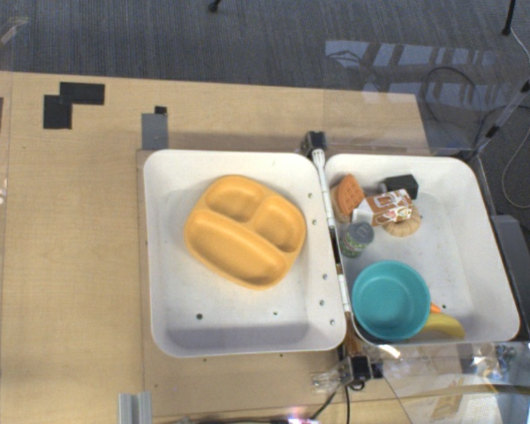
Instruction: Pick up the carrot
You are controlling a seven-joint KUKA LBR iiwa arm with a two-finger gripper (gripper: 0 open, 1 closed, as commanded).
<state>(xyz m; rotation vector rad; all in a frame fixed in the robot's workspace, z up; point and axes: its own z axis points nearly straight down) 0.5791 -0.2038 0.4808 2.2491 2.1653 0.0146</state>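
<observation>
1. The wooden surface (71, 281) carries two shallow white bins side by side.
2. The left bin (238, 329) holds one yellow divided plate (246, 230), lying flat near its middle.
3. The right bin (473, 237) holds all the smaller items.
4. A teal bowl (389, 300) sits upright in the near left corner of the right bin.
5. A yellow curved item (447, 328) lies just right of the bowl, against the near wall.
6. An orange-brown flat piece (346, 198), a red-and-white packet (389, 208) and a black block (399, 185) cluster at the far left of the right bin. A small grey can (356, 238) lies just below them.
7. The carrot (435, 308) shows as a small orange tip between the bowl's right rim and the yellow curved item. The rest is hidden.
8. I cannot tell the state of my jaws.
</observation>
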